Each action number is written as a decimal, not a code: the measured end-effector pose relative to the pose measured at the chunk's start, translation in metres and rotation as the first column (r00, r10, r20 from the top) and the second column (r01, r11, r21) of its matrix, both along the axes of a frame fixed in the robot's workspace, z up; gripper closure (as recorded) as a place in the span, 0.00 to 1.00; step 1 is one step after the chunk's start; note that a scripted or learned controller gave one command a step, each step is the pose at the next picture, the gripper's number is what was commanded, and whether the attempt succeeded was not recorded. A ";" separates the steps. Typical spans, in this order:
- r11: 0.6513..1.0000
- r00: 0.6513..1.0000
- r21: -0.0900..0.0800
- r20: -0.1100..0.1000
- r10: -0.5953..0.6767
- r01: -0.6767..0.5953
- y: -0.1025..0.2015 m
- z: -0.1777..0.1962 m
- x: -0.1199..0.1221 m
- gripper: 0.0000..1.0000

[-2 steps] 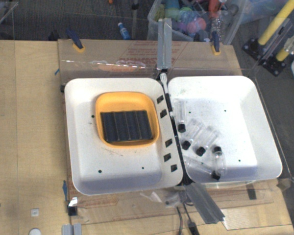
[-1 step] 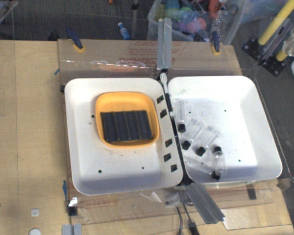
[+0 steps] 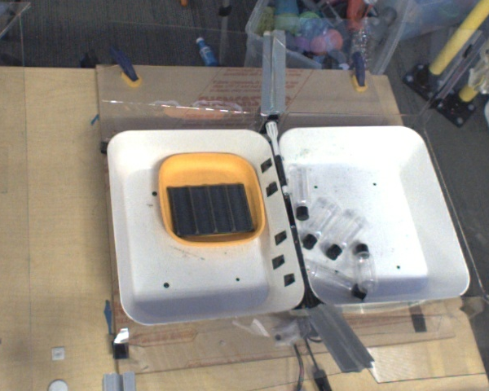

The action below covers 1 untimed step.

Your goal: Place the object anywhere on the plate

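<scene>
On the far side of the bench from where the arm reaches in, the left bin bears an orange plate, and a black ridged slab lies flat on it, inside the rim and toward the plate's near edge. The slab's long axis runs across the view, pointing roughly back toward the arm's side, while its ridges run crosswise to that line.

Nearer the arm's entry, the right bin holds a loose cluster of clear pieces with black caps, lying close beside the divider between the two bins and apart from the plate.

I cannot tell the gripper's state, whether apart, together or clamped on anything.

If the slab is the task's thing, the placing looks done, since it rests wholly on the plate. If one of the clear pieces is meant, it lies on the arm's own side of the divider, and the carry would run straight away from the arm, over the divider, to the plate.
</scene>
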<state>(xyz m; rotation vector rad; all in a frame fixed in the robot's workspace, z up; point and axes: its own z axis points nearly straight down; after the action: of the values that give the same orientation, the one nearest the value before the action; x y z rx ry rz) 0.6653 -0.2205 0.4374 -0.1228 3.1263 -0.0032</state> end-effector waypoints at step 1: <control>0.952 0.952 -0.002 -0.001 0.307 -0.307 -0.001 0.000 0.003 1.00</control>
<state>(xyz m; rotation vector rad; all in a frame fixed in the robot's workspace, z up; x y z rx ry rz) 0.6683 -0.2213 0.4372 -0.6071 3.0698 -0.0040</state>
